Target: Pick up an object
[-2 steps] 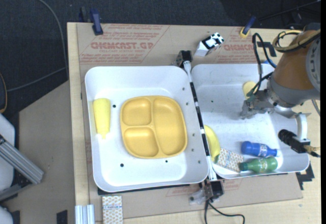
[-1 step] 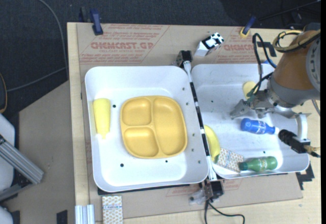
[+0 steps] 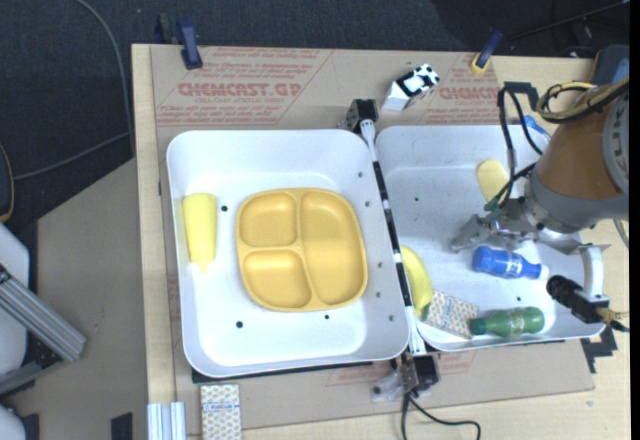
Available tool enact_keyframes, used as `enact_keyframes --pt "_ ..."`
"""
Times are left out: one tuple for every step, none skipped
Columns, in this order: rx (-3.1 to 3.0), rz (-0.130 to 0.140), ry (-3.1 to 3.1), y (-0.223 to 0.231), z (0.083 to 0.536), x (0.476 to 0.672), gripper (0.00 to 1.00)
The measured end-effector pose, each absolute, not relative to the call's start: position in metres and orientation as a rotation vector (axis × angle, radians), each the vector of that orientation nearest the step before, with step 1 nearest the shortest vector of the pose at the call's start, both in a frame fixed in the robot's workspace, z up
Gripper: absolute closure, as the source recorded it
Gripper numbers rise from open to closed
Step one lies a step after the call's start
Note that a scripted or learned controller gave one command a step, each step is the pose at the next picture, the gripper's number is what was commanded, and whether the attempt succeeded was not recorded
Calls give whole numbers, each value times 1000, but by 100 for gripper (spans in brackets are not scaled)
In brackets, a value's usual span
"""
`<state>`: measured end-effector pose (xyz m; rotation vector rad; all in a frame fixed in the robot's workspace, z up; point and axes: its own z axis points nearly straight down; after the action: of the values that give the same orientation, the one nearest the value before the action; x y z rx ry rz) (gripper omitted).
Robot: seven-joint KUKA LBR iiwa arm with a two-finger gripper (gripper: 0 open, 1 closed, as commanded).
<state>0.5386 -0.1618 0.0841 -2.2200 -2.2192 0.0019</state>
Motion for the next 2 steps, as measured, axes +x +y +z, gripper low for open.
enact_keyframes --pt "-2221 1 -2219 -174 84 520 0" --pt "-2223 0 -2220 -174 94 520 100"
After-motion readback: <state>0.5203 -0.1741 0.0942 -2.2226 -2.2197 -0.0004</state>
